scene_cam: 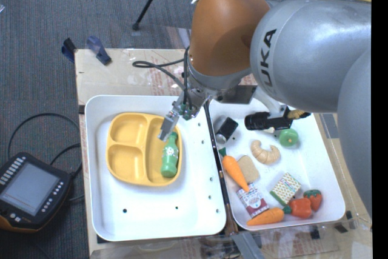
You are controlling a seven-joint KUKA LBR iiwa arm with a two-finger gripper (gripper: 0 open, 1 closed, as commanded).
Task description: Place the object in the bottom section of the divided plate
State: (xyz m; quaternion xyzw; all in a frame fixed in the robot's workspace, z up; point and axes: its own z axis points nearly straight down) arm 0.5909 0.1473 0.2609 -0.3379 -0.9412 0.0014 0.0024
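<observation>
On smooth yellow plate (130, 151), green bottle (170, 156)

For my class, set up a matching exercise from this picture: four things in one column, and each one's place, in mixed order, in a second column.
Things:
1. green bottle
2. croissant
3. yellow plate
4. tablet

Places:
A. on the floor, left of the bench
B. in the left bin
C. in the plate's right section
D. in the right bin, among the toy foods

Pairs: 1-C, 2-D, 3-B, 4-A
</observation>
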